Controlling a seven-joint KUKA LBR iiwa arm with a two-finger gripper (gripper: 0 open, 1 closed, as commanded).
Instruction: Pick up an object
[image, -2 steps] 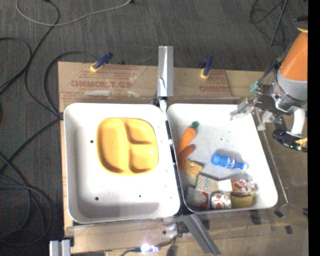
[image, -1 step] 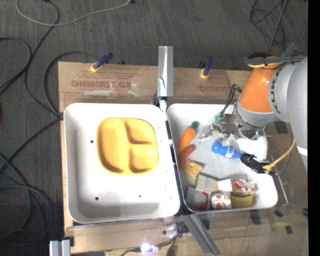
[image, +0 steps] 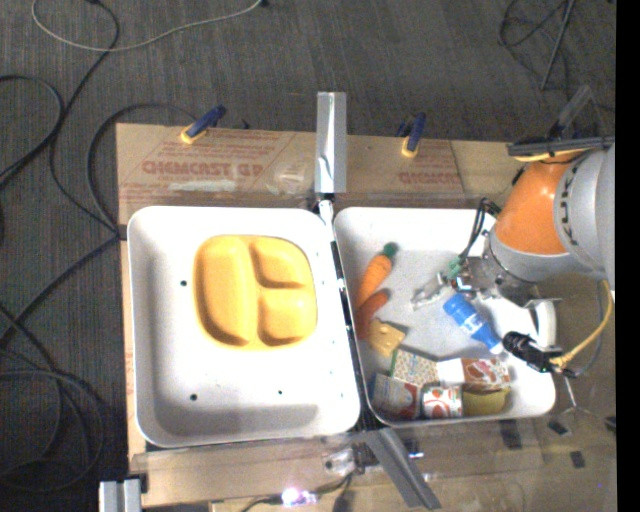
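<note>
Camera view, near edge first, places given relative to the right bin (image: 350, 300). Along its near wall sits a row of small food packages: a patterned carton (image: 408, 372), a red-and-white can (image: 440, 401) lying on its side, a red-and-white carton (image: 487, 372) and a yellow-green item (image: 484, 401) just beside the can. These touch or overlap one another; exact contacts are not resolvable. Slightly farther in, near the bin's left wall, lies a tan wedge-shaped piece (image: 386, 337). Beyond it, an orange toy carrot (image: 374, 274) with a green top lies at a slant, its tip toward the near left, and a second smaller orange piece (image: 369, 304) lies touching it.

At mid-bin, right of the carrot, a blue bottle (image: 471, 321) lies on the bin floor, slanted, directly under the arm's wrist. The pincer (image: 432, 292) hangs low over the bin floor just left of the bottle; its pale fingers point toward the carrot. Whether they are spread or closed cannot be told at this resolution, and nothing is visibly caught between them.

Left of the right bin, sharing a wall, stands the left bin (image: 160, 380), holding a yellow divided tray (image: 257, 290) in its far half. Beyond both bins, cardboard (image: 215, 165) on the table is clamped by two blue-and-yellow clips (image: 203, 123).
</note>
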